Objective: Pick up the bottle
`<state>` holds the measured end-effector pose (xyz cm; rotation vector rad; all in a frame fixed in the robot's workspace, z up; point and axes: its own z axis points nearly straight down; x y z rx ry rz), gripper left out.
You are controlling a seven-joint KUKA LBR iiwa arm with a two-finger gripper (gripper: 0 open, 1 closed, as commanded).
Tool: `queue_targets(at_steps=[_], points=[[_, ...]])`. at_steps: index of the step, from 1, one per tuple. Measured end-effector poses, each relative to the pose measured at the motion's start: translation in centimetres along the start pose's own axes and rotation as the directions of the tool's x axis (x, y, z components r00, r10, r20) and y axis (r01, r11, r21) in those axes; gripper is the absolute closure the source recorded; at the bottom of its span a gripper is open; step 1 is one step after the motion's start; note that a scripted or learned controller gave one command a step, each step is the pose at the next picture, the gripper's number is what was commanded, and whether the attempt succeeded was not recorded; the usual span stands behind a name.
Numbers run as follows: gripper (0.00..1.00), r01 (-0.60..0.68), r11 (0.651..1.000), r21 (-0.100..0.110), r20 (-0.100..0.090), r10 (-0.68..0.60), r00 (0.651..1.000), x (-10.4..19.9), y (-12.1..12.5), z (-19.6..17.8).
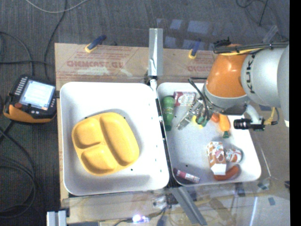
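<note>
Green bottle (167, 108) lies on its side along the left wall of the right bin (214, 171), long axis running near to far; which end bears the cap cannot be told. No label is legible on it. Gripper (192, 117) sits just beside it to the right, not touching; finger spacing cannot be told. Arm casing reads "KUKA". Cardboard (117, 62) on the counter carries faded red print, unreadable.

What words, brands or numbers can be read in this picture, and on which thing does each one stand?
"KUKA", partly cut off, on the arm.
Red print on the board behind the bins: too blurred to read.
Screen of the pendant: too small to read.
Labels on the carton and the packet: too small to read.
Green bottle: no text that can be read.
</note>
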<state>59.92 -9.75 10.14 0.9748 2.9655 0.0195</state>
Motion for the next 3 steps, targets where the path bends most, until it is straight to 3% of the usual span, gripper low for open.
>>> queue_targets(at_steps=[1,2,3], points=[[1.00,-0.591,0.806,0.006,0.002,0.591,0.806,0.2,-7.3,0.8],[1.00,-0.468,0.883,0.021,-0.002,0.468,0.884,-10.3,-4.2,-4.7],[1.00,-0.488,0.872,0.024,-0.006,0.489,0.873,1.2,7.3,-8.1]])
